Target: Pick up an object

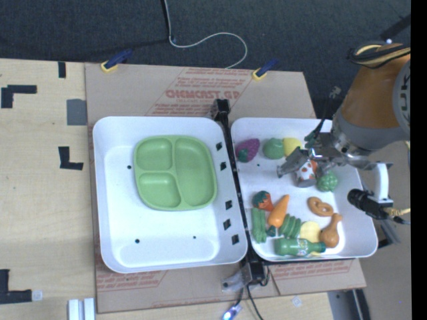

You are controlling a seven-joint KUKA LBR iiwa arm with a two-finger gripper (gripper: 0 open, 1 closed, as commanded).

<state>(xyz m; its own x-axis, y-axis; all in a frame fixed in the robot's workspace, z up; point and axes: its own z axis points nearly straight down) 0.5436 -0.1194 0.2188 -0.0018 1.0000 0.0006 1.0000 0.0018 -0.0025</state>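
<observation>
Toys glossy plastic (rounded, knobbly), heaped under gripper.

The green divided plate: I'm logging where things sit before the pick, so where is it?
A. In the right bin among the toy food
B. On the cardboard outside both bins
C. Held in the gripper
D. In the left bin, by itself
D. The green divided plate lies flat in the left bin, while the toy food, such as the carrot, sits in the right bin.
</observation>
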